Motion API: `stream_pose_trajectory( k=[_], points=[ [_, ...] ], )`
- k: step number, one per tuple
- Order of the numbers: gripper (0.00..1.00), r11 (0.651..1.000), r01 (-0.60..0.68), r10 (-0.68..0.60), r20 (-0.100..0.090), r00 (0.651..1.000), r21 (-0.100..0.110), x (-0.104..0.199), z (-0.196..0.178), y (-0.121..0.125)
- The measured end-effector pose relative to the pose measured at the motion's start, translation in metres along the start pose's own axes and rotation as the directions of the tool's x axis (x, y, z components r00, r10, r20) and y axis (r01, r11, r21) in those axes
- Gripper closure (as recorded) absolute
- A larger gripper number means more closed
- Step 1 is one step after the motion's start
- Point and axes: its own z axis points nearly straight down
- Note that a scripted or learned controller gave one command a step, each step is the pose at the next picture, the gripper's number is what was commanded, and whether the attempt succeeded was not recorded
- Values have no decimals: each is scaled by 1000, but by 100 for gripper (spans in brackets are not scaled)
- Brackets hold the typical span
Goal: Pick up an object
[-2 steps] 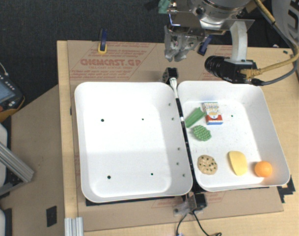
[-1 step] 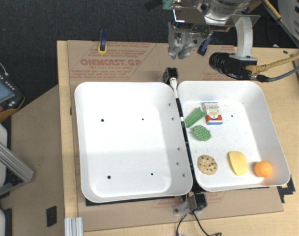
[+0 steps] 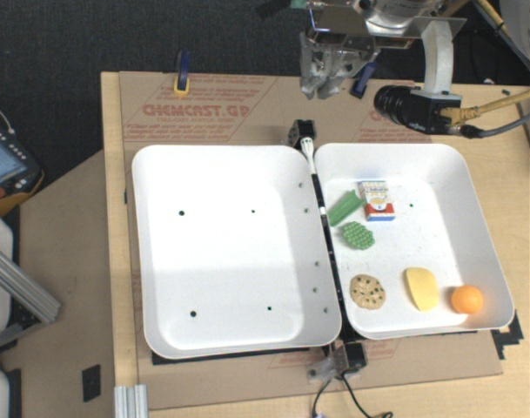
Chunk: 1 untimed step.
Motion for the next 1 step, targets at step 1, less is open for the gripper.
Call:
stream_pose_trajectory(
  k=[1],
  points=[
    [100,1000,1,-1,0,1000,-2,1,-10,0]
  ],
)
